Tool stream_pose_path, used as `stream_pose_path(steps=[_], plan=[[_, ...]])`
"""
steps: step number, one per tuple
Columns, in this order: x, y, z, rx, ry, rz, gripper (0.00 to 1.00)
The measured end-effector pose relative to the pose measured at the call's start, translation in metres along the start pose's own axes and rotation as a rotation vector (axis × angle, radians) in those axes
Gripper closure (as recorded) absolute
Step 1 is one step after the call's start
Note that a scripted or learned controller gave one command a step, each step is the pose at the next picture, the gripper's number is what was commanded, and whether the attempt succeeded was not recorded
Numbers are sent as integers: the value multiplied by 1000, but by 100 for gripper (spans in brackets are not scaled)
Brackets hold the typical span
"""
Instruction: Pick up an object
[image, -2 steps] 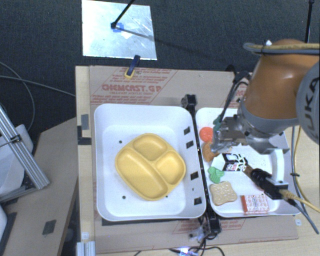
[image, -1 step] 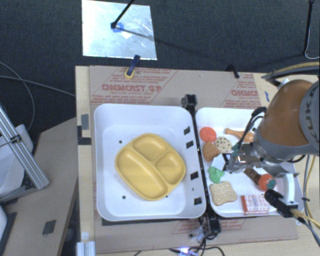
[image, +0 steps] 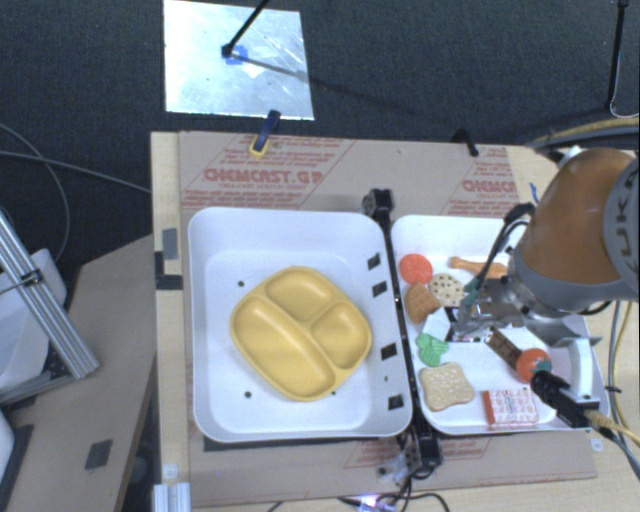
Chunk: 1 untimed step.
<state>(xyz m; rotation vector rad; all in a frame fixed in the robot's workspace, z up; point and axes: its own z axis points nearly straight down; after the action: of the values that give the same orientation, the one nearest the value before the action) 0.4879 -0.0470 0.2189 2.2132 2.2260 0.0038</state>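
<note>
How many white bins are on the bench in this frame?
2. The left bin holds a yellow divided plate; the right bin holds small toy food pieces, with the gripper over them.

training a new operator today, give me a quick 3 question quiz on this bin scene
1. True or false: the yellow divided tray lies in the right bin.
2. Which item sits nearest the right bin's front edge? A) orange-red round piece B) pink patterned box C) round cookie
3. Fill in: the tool hovers over the ___ bin.

Key
1. False: it lies in the left bin.
2. B: the box lies by the front rim, right of the bread slice.
3. Right: it is among the toy foods, just above the green piece.
</note>
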Motion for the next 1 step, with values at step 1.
stream_pose_path(steps=[1], plan=[[0,1,-10,-2,0,-3,100]])
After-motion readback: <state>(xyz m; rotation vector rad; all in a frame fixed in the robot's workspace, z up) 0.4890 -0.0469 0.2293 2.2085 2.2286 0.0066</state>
